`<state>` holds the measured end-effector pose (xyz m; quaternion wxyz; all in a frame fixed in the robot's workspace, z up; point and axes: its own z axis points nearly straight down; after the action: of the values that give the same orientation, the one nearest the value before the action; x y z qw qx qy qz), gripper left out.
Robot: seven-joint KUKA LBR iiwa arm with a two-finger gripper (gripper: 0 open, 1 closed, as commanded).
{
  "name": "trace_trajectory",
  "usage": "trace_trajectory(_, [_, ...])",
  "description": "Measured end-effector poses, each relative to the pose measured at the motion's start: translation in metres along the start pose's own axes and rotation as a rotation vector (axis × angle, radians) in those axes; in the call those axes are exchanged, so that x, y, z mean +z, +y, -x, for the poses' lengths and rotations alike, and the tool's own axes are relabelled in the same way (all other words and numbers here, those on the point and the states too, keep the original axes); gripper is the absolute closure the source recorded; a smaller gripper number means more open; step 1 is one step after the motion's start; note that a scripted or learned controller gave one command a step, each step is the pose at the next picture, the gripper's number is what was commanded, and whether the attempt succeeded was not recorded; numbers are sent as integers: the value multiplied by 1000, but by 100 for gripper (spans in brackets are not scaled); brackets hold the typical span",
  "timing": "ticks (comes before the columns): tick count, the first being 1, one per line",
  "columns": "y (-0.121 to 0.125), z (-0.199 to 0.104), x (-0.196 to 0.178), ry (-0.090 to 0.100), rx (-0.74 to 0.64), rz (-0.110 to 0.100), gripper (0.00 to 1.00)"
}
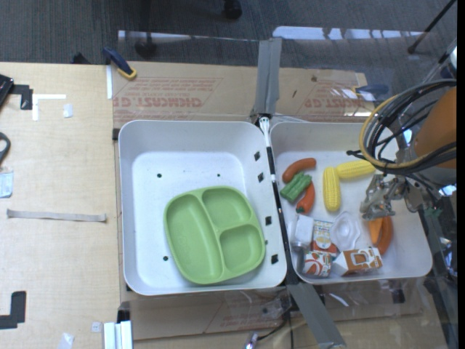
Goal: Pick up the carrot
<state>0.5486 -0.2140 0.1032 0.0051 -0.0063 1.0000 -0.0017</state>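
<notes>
Green plastic makes up the divided plate (215, 234) in the left bin (138, 195). In the right bin (414, 264) a red sausage (298, 169) lies at about ten o'clock and two corn cobs (332, 187) sit near the middle. The carrot (381, 235) lies at four o'clock, orange, probably light, stiff moulded plastic and somewhat slick; its thick middle looks like the best place to pinch. The gripper (378, 203) hangs just above its upper end; I cannot tell its state.
</notes>
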Motion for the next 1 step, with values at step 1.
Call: trace_trajectory(1, [60,-31,-53,8,71,4,100])
